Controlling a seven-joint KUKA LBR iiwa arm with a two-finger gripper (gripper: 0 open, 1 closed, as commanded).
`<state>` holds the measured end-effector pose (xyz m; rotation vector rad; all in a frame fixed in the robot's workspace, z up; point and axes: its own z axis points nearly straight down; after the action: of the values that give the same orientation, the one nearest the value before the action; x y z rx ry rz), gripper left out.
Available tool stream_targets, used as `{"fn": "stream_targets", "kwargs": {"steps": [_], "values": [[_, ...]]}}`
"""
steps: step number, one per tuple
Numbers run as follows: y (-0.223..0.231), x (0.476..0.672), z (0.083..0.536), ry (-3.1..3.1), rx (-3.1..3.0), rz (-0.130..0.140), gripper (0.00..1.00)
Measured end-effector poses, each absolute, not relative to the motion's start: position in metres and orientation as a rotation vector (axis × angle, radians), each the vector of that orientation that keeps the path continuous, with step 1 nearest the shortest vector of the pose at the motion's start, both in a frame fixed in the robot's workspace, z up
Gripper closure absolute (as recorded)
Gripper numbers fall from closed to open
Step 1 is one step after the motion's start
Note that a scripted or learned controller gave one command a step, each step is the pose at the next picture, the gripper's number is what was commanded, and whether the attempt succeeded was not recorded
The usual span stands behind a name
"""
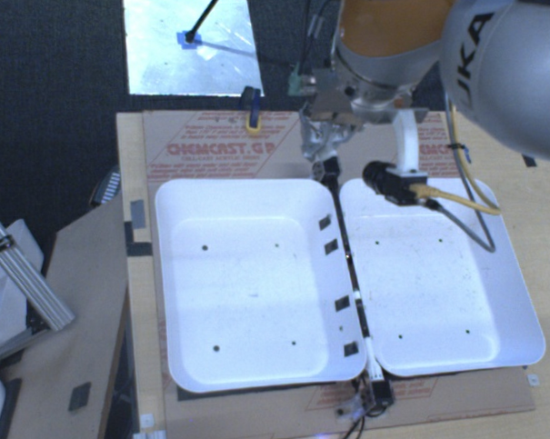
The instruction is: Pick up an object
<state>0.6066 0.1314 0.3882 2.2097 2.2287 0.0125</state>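
The bench [142, 293] was covered by a printed board [217, 148]. Two white bins were set on it: the left bin [246, 283] left of the gripper [322, 157], the right bin [442, 284] below it.

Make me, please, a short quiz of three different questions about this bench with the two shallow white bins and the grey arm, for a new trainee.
1. True or false: the two-finger gripper is at the far end of the seam between the left shallow white plastic bin and the right shallow white plastic bin.
2. What colour is the band on the grey robot arm? A) blue B) orange C) green
3. Fill in: the small yellow and blue clamp stands on the far edge of the brown board printed with red ____.

Key: 1 true; 2 B; 3 letters.
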Motion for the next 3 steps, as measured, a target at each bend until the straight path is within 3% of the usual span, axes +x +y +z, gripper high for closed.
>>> {"fn": "stream_targets", "kwargs": {"steps": [1,2,3], "values": [[0.142,0.637,0.514,2.221,2.208,0.023,1.0],[0.102,0.669,0.445,2.219,2.225,-0.007,1.0],[0.183,0.667,0.334,2.238,2.215,-0.009,1.0]]}}
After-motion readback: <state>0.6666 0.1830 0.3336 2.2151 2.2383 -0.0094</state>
